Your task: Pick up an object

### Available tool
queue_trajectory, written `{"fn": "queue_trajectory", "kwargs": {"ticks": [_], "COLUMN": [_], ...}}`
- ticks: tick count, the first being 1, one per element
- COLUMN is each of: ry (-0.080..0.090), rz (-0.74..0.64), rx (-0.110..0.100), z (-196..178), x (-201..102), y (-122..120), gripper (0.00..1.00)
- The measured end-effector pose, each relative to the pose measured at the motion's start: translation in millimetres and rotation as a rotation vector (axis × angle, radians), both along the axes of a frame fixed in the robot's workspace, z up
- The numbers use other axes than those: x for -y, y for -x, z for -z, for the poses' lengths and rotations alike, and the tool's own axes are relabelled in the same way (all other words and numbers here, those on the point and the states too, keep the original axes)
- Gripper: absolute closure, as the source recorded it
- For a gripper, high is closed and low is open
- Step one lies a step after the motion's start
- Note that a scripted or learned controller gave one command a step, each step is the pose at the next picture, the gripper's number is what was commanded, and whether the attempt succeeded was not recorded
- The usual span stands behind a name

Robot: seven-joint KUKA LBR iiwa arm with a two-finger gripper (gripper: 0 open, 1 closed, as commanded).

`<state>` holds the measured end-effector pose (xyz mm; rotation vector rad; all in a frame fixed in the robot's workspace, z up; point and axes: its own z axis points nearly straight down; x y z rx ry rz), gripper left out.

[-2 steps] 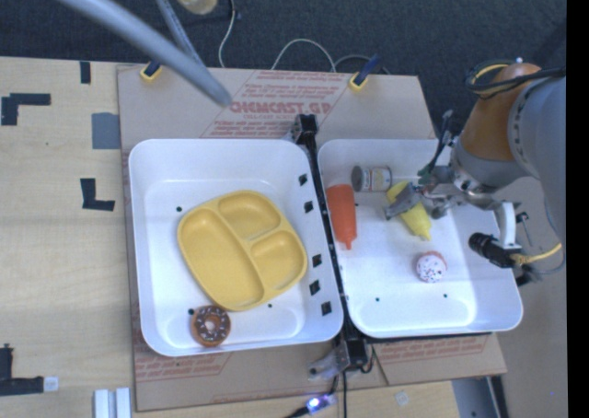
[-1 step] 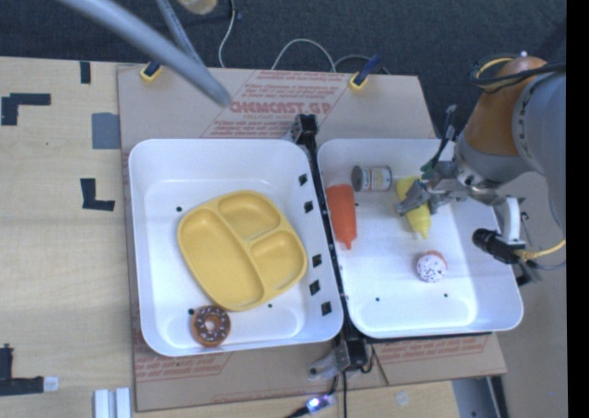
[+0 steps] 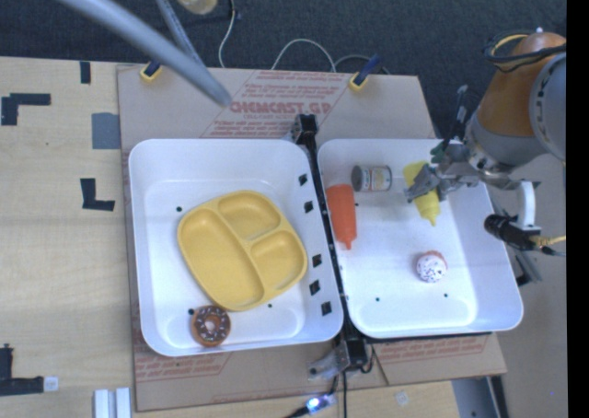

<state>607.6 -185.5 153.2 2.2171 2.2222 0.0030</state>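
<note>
Over right bin (image 3: 497, 315) | gripper (image 3: 431, 186) sits low at yellow object (image 3: 425, 195) near far edge, likely lined up for a grasp; open or clenched: cannot tell | can (image 3: 372, 178), orange carrot-like piece (image 3: 342, 214), speckled ball (image 3: 430, 267) lie apart | left bin (image 3: 147, 223): yellow divided plate (image 3: 241, 247), donut (image 3: 210, 325).

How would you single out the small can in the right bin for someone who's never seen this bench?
Start at the right bin, the one the arm reaches over. Along its far side, just right of the orange carrot by the divider, a small metal can lies on its side. It is the bin's lone silvery cylinder; the yellow object under the gripper and the speckled ball are brighter.
</note>
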Motion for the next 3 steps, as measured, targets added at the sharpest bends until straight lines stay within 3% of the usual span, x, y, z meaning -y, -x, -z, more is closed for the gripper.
{"fn": "queue_trajectory", "kwargs": {"ticks": [2,3], "ry": [0.001,-0.002], "rz": [0.000,-0.003], "rx": [0.001,-0.006], "z": [-101.6,-89.1], "x": [-2.4,-52.1], "y": [-12.0,0.0], "gripper": [1.00,1.00]}}
